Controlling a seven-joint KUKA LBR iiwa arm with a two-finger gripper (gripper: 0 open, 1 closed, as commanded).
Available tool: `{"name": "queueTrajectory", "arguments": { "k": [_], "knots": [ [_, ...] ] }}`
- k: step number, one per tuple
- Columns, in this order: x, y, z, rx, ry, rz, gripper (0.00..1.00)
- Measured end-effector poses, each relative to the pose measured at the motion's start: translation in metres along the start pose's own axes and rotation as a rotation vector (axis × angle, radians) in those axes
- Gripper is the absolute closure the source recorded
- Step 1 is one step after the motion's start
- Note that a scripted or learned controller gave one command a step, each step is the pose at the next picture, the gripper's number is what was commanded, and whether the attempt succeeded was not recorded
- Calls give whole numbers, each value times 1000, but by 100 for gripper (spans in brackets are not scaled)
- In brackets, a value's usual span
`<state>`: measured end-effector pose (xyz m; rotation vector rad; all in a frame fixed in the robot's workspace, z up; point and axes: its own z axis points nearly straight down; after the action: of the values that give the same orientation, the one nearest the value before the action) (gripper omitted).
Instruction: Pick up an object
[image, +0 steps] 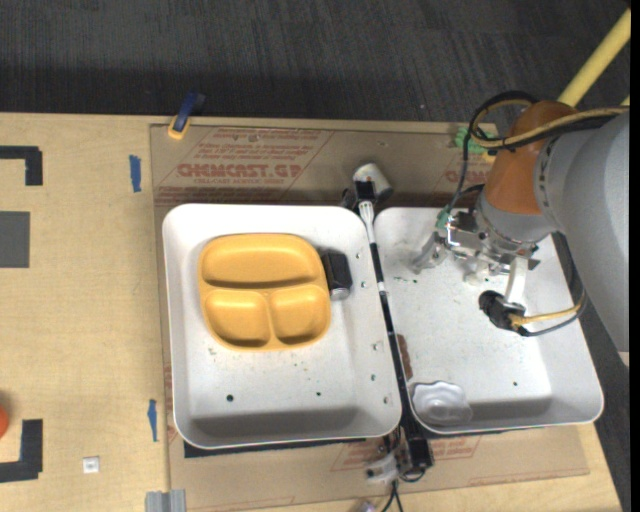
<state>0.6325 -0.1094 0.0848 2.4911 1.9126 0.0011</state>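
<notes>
No object is seen between the fingers of the gripper (478, 262), which is held low over the far end of the right bin (560, 385); whether it is released or clenched cannot be told. The candidates are left unlifted: a yellow divided tray (265, 290) and a small dark object (336, 273) lie in the left bin (190, 390), and a clear lid-like piece (441, 402) sits in the right bin's near corner, so the pick is judged undone.

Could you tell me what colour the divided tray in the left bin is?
The divided tray is yellow-orange, plain, seen clearly in the camera view.

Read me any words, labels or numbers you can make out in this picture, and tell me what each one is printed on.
"CHEMCAST GP" or close to it, large red print on the brown board behind the bins; the letters are blurred.
Smaller red lines above and below it: too small to read.
Red print on the board's front edge: unreadable.
</notes>
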Motion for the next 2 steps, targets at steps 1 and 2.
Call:
{"name": "queueTrajectory", "arguments": {
  "k": [1,2],
  "knots": [
    [-59,-49,-2,4,0,16,0],
    [-67,-20,0,-3,-1,-443,0]
  ]
}}
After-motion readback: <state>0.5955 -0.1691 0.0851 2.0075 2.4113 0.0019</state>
